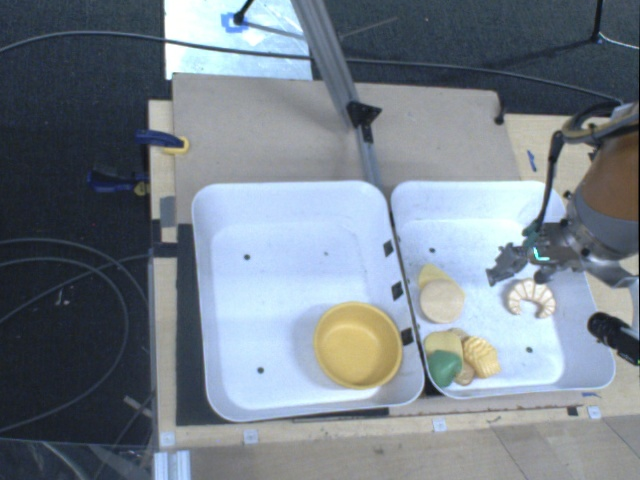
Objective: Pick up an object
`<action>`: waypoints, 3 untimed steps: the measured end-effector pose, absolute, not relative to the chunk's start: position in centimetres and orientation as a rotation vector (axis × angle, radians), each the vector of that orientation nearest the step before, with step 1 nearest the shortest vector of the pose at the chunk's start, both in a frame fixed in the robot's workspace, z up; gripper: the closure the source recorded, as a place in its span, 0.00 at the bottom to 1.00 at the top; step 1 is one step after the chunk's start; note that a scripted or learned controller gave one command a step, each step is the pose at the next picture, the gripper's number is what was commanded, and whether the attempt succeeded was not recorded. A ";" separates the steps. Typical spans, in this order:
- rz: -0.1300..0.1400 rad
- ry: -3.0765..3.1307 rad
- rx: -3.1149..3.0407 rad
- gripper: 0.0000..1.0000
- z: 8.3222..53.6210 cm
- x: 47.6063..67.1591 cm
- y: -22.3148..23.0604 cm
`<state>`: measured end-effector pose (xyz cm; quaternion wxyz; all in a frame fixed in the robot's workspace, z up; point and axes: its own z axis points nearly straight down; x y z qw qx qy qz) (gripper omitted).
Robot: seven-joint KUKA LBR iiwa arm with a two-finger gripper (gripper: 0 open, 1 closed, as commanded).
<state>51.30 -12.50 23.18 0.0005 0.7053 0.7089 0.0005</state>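
Counter [300, 128]: two white bins. Right bin [470, 203]: croissant [531, 298] just beside my gripper [512, 262], whose grip state I cannot tell. Risk, as I judge it: an offset descent nudges the curved croissant aside and closes on nothing.

A bowl [358, 344] is set in the left bin [230, 218]; a croissant [531, 298] and other toy foods [452, 340] are placed in the right bin [450, 203].
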 end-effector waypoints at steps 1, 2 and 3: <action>0.002 2.226 2.214 0.00 23.2 51.3 -12.5; -0.001 2.223 2.221 0.00 19.0 51.3 -12.9; -0.002 2.223 2.223 0.00 14.0 50.6 -13.6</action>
